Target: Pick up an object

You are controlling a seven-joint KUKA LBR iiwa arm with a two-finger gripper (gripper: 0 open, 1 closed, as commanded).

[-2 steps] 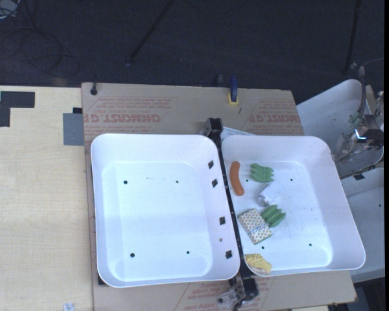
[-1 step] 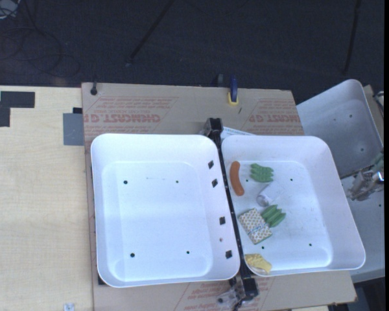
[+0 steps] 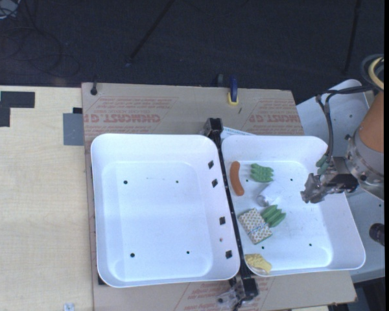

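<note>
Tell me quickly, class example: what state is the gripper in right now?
Two-finger gripper: over the right white bin, open or shut cannot be told, nothing seen held.

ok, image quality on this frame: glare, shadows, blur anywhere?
Camera view: the left bin and right bin are bright, near blown out, so their floors show little detail; the background above the bench is very dark. Shadows are soft. The gripper looks slightly smeared and low in detail. The orange sausage-shaped item and green toys read clearly; the whole frame is coarse.
</note>
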